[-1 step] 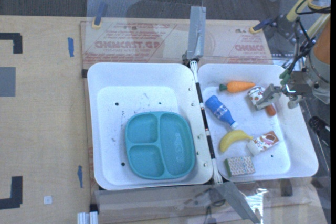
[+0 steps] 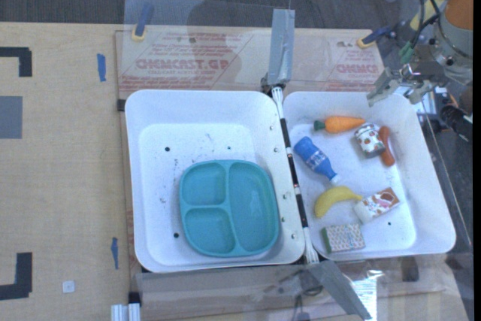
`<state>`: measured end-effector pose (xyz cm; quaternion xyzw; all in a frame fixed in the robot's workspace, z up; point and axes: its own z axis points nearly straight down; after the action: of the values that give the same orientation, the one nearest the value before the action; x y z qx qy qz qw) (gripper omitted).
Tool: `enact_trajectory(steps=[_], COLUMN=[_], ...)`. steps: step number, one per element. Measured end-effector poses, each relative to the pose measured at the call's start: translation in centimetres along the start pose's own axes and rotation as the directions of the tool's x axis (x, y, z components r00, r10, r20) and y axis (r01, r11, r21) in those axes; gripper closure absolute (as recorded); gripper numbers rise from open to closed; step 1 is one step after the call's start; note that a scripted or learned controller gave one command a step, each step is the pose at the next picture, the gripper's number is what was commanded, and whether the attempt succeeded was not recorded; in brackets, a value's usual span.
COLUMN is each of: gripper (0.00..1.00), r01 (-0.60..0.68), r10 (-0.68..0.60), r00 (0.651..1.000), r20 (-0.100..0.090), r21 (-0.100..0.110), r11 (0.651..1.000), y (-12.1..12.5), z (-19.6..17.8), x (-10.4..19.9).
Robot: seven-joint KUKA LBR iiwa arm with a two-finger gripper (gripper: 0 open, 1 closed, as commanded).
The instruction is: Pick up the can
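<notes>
The can (image 2: pixel 366 139) is a small white tin with red-brown print. It rests in the right bin (image 2: pixel 436 233), near the bin's back right part, just below an orange carrot (image 2: pixel 343 123) and touching a red sausage (image 2: pixel 387 146) on its right. My gripper (image 2: pixel 399 89) hangs above the bin's back right corner, up and to the right of the can and well apart from it. Its fingers (image 2: pixel 379 89) are spread open with nothing between them.
Also in the right bin are a blue bottle (image 2: pixel 314 159), a banana (image 2: pixel 335 199), a small carton (image 2: pixel 378 204) and a speckled block (image 2: pixel 344 237). The left bin (image 2: pixel 150 124) holds a teal divided plate (image 2: pixel 228 208). A grey post (image 2: pixel 282 49) rises behind the divider.
</notes>
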<state>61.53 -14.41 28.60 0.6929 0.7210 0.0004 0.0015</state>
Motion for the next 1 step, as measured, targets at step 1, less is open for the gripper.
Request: enact_trajectory(steps=[1], gripper=[0.0], r01=[-0.057], r10=[0.057], r00=[0.998], r20=[-0.002], r21=[0.004], r11=[0.998], y=[-0.43], z=[17.12], x=[-3.35])
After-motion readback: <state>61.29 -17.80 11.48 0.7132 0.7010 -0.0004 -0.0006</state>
